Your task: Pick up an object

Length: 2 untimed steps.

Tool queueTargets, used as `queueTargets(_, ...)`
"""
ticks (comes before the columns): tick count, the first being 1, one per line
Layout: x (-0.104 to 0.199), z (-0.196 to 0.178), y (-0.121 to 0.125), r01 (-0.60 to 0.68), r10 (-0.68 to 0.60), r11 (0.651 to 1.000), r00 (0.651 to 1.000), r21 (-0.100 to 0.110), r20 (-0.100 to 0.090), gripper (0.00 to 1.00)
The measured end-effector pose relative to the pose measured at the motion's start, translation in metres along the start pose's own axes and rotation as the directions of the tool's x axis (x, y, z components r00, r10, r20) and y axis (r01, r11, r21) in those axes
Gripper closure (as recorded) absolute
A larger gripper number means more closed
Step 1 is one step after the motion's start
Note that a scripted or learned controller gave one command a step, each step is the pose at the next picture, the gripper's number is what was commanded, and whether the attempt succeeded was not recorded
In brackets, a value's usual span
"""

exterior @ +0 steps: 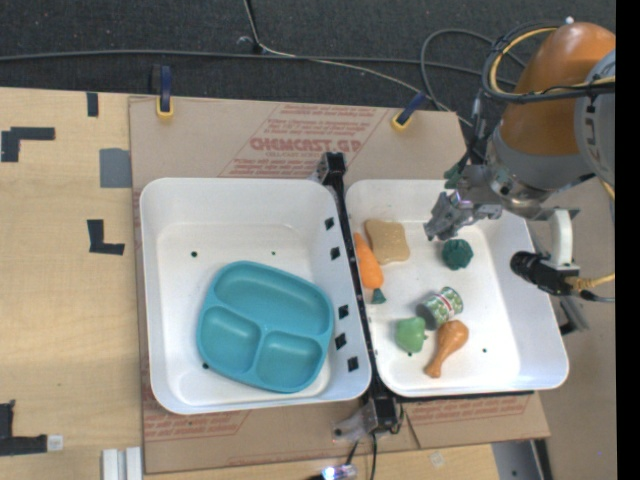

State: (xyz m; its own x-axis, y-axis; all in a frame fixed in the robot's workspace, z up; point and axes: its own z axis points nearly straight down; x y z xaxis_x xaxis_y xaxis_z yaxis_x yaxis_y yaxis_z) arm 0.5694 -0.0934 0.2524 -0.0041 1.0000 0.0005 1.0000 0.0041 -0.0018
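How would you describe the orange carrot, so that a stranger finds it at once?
Look in the right bin, along its left wall. The carrot lies there beside the tan bread slice. It is the only long, thin, bright orange piece; the drumstick nearby is browner and thicker.

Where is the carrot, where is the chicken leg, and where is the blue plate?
carrot [367, 262], camera view, middle of its orange body.
chicken leg [447, 346], camera view, on the meaty part.
blue plate [238, 306], camera view, floor of its big compartment.
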Motion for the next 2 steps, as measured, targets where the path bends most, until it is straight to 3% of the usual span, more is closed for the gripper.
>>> queueTargets(2,0.112,0.012,0.01,0.002,-0.002,1.0,1.0,0.001,0.0,1.0)
